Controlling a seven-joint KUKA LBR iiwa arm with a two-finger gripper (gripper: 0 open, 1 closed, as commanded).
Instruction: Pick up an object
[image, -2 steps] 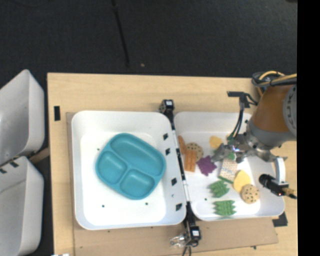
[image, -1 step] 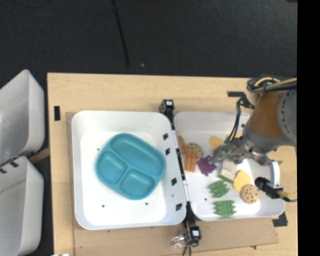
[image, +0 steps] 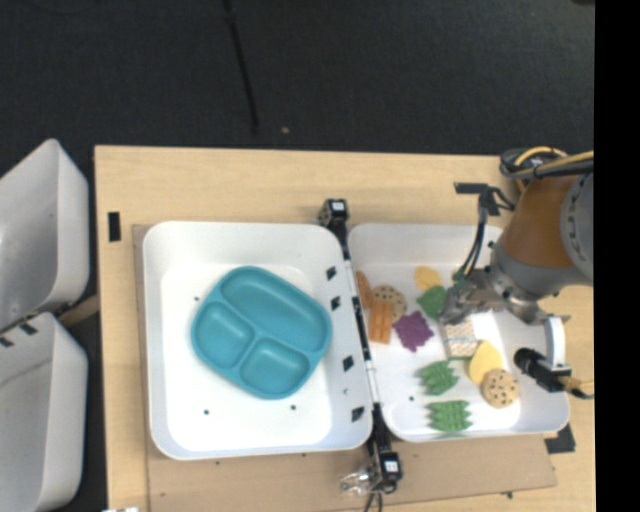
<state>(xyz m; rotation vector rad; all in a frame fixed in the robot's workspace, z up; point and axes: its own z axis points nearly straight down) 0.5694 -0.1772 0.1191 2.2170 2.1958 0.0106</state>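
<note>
Camera view. Bins: two, white, side by side. Left bin (image: 170, 400): one blue three-compartment plate (image: 260, 330). Right bin (image: 400, 245): three green pieces (image: 437, 377), one purple piece (image: 411, 329), two cookies (image: 498, 388), two yellow pieces (image: 485, 358), one orange strip (image: 381, 322), one checkered wafer (image: 460, 338). Gripper (image: 462, 302): low in right bin, just above wafer, beside upper green piece; finger spread impossible to tell.

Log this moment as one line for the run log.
arm: over right white bin | gripper: low beside green leafy toy and checkered wafer | grasp: not visible | left bin: blue divided plate
</note>
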